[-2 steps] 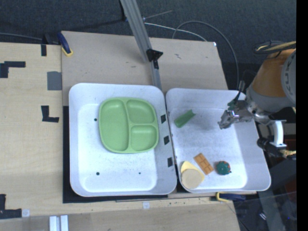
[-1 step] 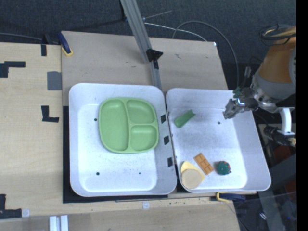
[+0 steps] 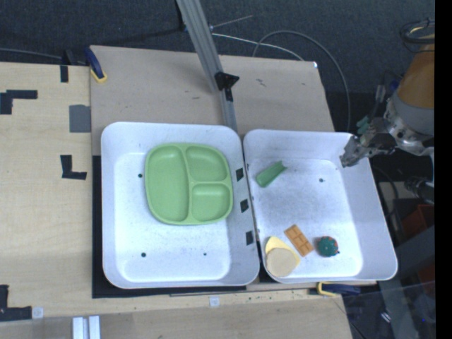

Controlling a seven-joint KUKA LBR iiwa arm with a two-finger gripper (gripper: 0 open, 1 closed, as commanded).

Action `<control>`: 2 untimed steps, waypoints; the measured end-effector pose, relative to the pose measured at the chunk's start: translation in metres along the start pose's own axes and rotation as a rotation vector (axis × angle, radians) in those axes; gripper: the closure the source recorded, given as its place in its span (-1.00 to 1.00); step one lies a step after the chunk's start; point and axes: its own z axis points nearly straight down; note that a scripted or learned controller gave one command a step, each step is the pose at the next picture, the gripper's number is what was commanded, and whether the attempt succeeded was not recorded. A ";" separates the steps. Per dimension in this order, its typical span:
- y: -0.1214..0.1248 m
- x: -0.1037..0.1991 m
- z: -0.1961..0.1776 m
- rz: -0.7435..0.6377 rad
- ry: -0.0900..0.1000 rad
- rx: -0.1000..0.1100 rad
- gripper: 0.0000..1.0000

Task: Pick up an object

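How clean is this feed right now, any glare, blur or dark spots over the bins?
Camera view: lighting is even and soft, with no hard glare on the right bin or left bin; the green plate and small items are reasonably sharp; the end effector at the right rim looks dark and slightly blurred, so its details are hard to read.

No legible text (none anywhere)
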 end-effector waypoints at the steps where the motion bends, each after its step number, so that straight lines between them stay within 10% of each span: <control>1: -0.008 0.056 -0.007 -0.005 0.003 0.004 1.00; 2: -0.012 0.099 -0.002 -0.004 0.003 0.006 1.00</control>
